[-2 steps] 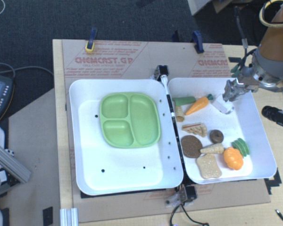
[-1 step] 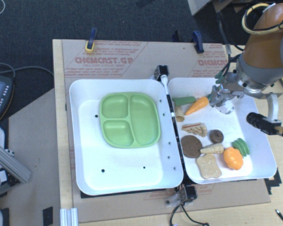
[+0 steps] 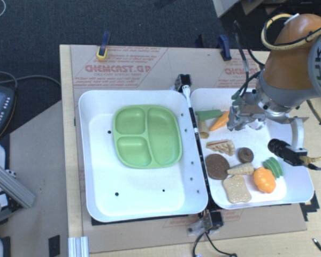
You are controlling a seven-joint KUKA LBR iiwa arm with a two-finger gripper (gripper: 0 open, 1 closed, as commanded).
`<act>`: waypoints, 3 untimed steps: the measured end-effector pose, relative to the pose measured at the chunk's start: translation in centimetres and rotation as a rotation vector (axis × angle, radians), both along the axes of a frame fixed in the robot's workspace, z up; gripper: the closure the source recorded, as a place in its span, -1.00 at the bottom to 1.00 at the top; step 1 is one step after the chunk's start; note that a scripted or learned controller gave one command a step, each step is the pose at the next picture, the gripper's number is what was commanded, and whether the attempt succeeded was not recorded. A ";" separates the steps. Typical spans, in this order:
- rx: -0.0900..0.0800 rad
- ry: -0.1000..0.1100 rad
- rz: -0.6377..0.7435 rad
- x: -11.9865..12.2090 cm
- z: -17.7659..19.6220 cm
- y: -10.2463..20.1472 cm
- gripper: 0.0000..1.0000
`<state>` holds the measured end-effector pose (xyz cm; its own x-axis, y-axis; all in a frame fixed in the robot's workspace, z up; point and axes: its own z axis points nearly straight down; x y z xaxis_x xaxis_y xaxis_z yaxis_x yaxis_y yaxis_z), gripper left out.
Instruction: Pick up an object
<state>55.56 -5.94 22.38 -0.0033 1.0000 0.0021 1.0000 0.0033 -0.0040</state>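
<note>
Food pieces crowd the right bin [image 3: 302,194] at the lower right of the frame, and I read them from the near edge upward. Nearest me lies a pale speckled cracker-like slab [image 3: 236,189], touching or just beside an orange fruit piece [image 3: 264,180] to its right. Above those sit a dark brown round patty [image 3: 217,166], a tan roll [image 3: 241,169], a small brown ring [image 3: 246,155] and some green leafy bits [image 3: 274,166]. Further up is a striped sandwich-like wedge [image 3: 220,145], then an orange carrot piece [image 3: 219,122] leaning against a green strip [image 3: 208,114] near the bin's upper left corner.

My hand [image 3: 245,123] hangs over the upper middle of this bin, just right of the carrot piece. From this slant I cannot tell how it is set, and I see nothing held in it.

The left bin [image 3: 91,143] takes the middle of the frame and carries a green divided plate [image 3: 148,136]. Both bins rest on the counter [image 3: 69,90], whose far edge carries a yellow clamp [image 3: 102,51] and a blue one [image 3: 223,48].

My judgement: the step in hand is the descent onto a piece. The carrot piece is nearest, but it leans on the green strip and sits close to the bin wall, so I would line up across its narrow width and come straight down. If that looks cramped, the brown ring stands more apart and should be cleaner. I would lift slowly and check for the piece before moving off.
</note>
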 end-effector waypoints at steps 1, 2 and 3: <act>0.000 0.001 0.000 -3.4 -0.8 3.6 1.00; 0.000 0.000 0.000 -4.5 -0.8 6.6 1.00; -0.002 -0.008 -0.002 -4.4 1.0 6.9 1.00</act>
<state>51.11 0.97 23.39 -0.0016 1.0000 0.0003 1.0000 0.0016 0.0038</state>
